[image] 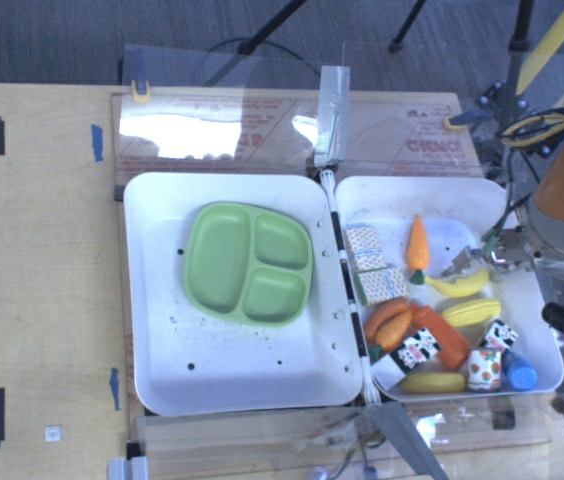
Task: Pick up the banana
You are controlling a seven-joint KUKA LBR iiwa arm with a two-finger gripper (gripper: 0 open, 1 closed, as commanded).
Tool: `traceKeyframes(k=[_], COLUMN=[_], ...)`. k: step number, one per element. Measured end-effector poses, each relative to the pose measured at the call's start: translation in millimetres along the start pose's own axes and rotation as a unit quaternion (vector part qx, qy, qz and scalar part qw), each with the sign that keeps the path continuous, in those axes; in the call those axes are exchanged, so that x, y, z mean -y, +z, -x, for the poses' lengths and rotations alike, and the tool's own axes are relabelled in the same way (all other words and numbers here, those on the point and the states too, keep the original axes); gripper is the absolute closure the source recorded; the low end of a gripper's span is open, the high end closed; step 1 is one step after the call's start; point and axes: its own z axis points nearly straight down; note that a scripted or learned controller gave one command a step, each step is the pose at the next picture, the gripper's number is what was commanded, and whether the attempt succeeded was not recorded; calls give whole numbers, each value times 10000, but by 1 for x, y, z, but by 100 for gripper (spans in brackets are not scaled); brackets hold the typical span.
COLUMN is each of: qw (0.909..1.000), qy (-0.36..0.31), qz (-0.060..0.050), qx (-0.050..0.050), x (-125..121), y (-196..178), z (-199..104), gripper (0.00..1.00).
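Observation:
The banana [459,285] is a small yellow curved piece lying in the right bin [452,203], just below an orange carrot [417,243]. My gripper [466,262] reaches in from the right edge and sits directly over the banana's upper side, very close to it or touching it. Nothing visibly hangs from the gripper. A second long yellow piece [470,313] lies just below the banana, and a third yellow one [432,381] rests at the bin's near wall.
The right bin also holds patterned packets [372,263], an orange-red toy [407,328], a cow-print carton [417,350], a small cup [483,368] and a blue cap [520,376]. The left bin [162,298] carries a green divided plate [247,263].

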Motion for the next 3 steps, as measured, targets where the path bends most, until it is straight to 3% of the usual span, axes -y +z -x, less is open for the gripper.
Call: traceKeyframes(k=[1,2,3], qw=[9997,9997,9999], qy=[-198,-247,-121], qz=[59,14,66], qx=[89,38,82], x=[12,3,15], y=[-2,0,-2], z=[-4,-1,-4], gripper=[0,0,0])
